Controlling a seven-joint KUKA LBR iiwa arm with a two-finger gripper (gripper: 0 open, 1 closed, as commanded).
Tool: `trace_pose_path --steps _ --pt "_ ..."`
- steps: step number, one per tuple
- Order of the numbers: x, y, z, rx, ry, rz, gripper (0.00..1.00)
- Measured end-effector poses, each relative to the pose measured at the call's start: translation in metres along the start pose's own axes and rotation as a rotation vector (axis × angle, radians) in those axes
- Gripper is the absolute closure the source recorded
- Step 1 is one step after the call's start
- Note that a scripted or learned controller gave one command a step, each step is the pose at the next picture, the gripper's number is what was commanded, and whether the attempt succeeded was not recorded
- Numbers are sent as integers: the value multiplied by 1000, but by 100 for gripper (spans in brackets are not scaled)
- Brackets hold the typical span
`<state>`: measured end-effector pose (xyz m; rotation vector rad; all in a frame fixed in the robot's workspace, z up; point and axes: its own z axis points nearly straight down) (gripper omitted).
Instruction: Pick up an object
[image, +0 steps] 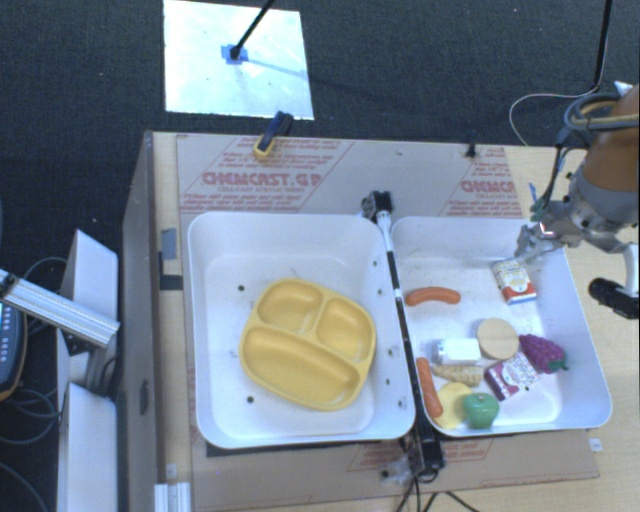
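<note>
Just below the jaws, touching or nearly so: small red-and-white carton (515, 282), tilted, near the far right corner of the right bin (590, 395). Likely the pick target, judging by closeness. Nearer the camera from the jaws: round tan biscuit (497, 339), purple grapes (541, 352), red-and-white packet (512, 377), green apple (480, 410), all apart from the carton. Off to the jaws' left: sausage (432, 296), then the left bin (215, 300) with its yellow divided tray (307, 343). Risks: carton tipping or sliding against the bin wall under an off-centre close; a graze instead of a grip. Gripper (533, 240) too blurred to read: jaw opening cannot be told, nothing visibly held.
</note>
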<state>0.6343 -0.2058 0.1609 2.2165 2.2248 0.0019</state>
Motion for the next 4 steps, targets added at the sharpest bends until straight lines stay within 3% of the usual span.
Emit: trace_pose_path --steps 1,2,3,4 --pt "0 0 0 0 -1 0 0" --pt "-2 0 73 -6 -5 1 0" --pt "-1 0 64 -5 -3 -1 100" --pt "172 -8 -25 -4 3 -3 100"
